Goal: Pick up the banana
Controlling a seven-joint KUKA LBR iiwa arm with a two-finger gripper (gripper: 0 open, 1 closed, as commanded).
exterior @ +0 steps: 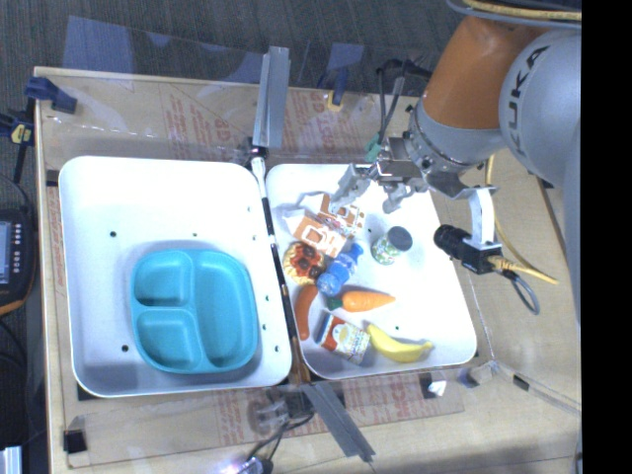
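Observation:
The yellow banana [398, 345] lies near the front edge of the right bin [446, 294], just right of a small juice carton [346, 339]. My gripper [373, 192] hangs over the back part of that bin, well behind the banana. Its two fingers [350, 185] stand apart, open, with nothing between them. An orange and white snack packet [326, 225] lies just beneath and in front of the fingers.
An orange carrot [365, 300], a blue bottle [341, 270], a red sausage-like piece [304, 311], a round patterned item [299, 261] and a small dark-capped jar [388, 246] crowd the right bin. A blue divided tray [195, 309] sits in the left bin [99, 225].

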